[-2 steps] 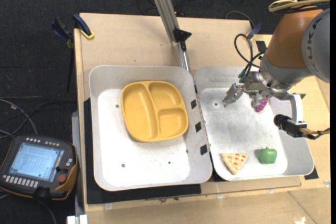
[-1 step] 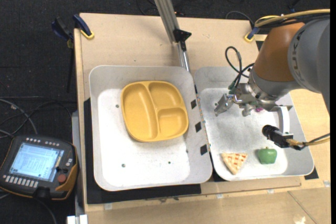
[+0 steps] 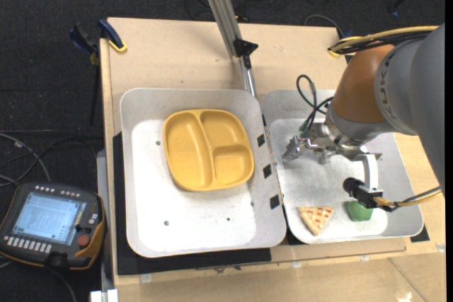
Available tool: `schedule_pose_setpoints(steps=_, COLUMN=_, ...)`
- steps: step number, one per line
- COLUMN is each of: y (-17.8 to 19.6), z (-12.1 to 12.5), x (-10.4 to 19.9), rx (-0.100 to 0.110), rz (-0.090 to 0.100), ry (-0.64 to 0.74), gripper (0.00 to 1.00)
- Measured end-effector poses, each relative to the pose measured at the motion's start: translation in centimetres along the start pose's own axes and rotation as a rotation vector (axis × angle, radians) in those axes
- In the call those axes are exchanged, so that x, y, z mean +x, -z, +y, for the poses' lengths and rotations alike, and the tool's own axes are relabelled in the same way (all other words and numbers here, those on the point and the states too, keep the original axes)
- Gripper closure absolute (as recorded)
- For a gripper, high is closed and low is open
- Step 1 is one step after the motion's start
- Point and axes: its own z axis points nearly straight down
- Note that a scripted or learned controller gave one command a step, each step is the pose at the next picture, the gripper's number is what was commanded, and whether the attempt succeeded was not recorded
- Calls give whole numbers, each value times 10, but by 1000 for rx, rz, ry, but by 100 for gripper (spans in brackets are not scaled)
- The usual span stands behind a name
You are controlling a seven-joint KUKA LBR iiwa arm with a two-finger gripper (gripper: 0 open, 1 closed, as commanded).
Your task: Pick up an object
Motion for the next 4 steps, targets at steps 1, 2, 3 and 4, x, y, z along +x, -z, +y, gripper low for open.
schedule_pose_setpoints(steps=1, y=11, z=0, x=0, rx=-1, rz=0, ry=0, gripper=100)
schedule_pose_setpoints(steps=2, y=69, z=-2, x=-9, rx=-5, rz=-1, ry=-2, gripper=100)
schedule_pose_setpoints(steps=3, y=123, z=0, x=-9, rx=-6, rz=-1, ry=2, gripper=100)
schedule_pose_setpoints(steps=4, y=134, z=-19, x=47, rx=0, rz=3, ry=8, gripper=100)
